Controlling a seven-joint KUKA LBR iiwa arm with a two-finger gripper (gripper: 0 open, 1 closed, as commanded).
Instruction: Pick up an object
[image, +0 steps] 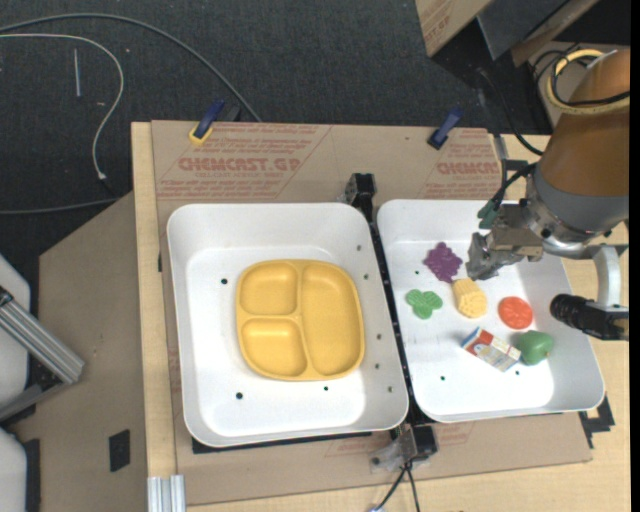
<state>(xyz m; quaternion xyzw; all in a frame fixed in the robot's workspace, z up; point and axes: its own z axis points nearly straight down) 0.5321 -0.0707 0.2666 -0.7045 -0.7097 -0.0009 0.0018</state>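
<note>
Overhead, a desk (150, 300) covered in brown board carries two shallow white bins side by side. Red print on the board reads "CHEMCAST GP", clearest at about 11 o'clock and partly repeated at 1 o'clock. Blue clamps (208, 121) pin the board's far edge.

A left bin (190, 250) holds a yellow three-compartment plate (300, 318), lying flat near its middle.

A right bin (570, 385) holds small toy foods. A purple grape bunch (442, 262) sits toward 10 o'clock of that bin, a green piece (424, 302) at 9 o'clock, a yellow corn cob (469, 297) at centre, a red tomato (516, 313) toward 3 o'clock, a green pepper (536, 346) and a small red, white and blue carton (492, 349) toward 5 o'clock; its writing is too small to read.

An arm reaches in from 3 o'clock. Its end effector (482, 262) hangs just above the corn cob, beside the grapes; I cannot tell whether it is apart or together.
</note>
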